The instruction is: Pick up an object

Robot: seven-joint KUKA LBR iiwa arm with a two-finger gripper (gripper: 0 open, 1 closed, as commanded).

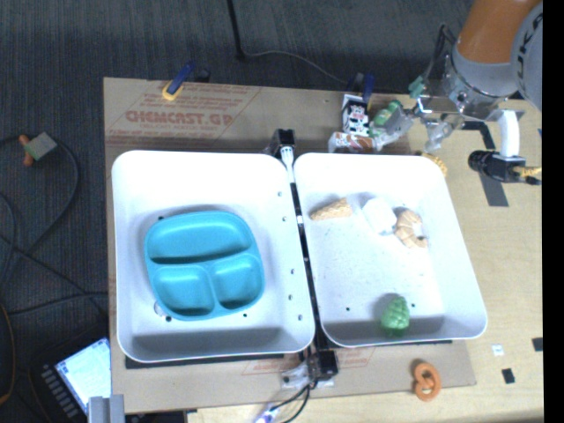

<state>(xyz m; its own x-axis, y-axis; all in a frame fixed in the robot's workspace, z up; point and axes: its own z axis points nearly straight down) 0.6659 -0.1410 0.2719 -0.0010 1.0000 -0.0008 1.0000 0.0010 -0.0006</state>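
Your gripper [434, 130] hangs above the far rim of the right bin [458, 236], just outside the bin itself, at the end of the grey arm with the orange band [498, 20]. Its two fingers point down and stand slightly apart, and nothing sits between them, so it holds no object.

Nothing has been picked up yet; the whole task is left to do. Every candidate object lies on the bin floor, nearer to you in the view than the gripper. Closest, just below and a little to its left, sit a white rounded object [379, 213] and a tan lumpy object [409, 227], touching or nearly touching each other. Further to the gripper's left lies a tan pastry-shaped object [331, 209], near the divide between the bins. Well apart from the gripper, against the near wall of the same bin, rests a green bumpy object [395, 314].

The left bin [132, 236], far to the gripper's left, holds a blue divided tray [204, 260].

Just to the gripper's left, on the counter [493, 359] beyond the bin rim, sits a small clutter of packaging and a clamp [366, 123]; it looks like fixtures rather than targets.

As a judgement, you must bring the gripper forward over the bin, lower it and close on an object.
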